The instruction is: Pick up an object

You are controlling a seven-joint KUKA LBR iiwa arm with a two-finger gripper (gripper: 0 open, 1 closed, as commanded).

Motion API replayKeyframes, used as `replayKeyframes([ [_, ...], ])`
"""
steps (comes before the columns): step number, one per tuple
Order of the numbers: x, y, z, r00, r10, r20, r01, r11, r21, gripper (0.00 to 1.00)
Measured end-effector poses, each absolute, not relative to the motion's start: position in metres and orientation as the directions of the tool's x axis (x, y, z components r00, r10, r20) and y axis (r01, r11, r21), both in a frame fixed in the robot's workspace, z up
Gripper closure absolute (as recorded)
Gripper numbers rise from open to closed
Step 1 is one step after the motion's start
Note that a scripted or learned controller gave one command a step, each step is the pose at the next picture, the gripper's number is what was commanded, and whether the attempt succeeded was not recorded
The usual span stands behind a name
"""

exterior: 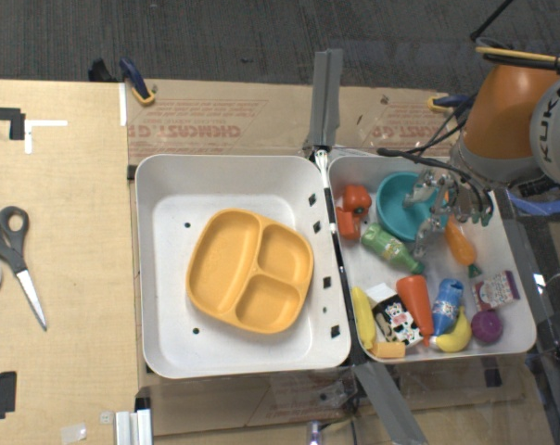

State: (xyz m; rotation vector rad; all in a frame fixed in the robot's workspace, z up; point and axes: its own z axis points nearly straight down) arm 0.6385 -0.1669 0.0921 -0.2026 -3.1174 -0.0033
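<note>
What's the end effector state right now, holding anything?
End effector: over the right bin, at the teal bowl. Open or closed cannot be told, and nothing is visibly held.

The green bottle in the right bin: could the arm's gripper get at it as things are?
Probably yes. The green bottle lies uncovered on top, just beside the gripper hovering by the teal bowl. The tomato and carrot crowd it, so a clean grasp could be awkward.
</note>
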Motion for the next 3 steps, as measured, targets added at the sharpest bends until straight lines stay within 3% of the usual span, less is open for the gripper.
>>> replayKeyframes([
  [1,0.626,-0.167,0.093,-0.989,0.128,0.074,0.128,0.992,0.003,1.0],
  [2,0.61,-0.132,0.096,-0.999,0.049,0.001,0.049,0.999,-0.004,1.0],
  [3,0.611,-0.129,0.093,-0.999,0.046,-0.004,0.046,0.999,-0.001,0.0],
])
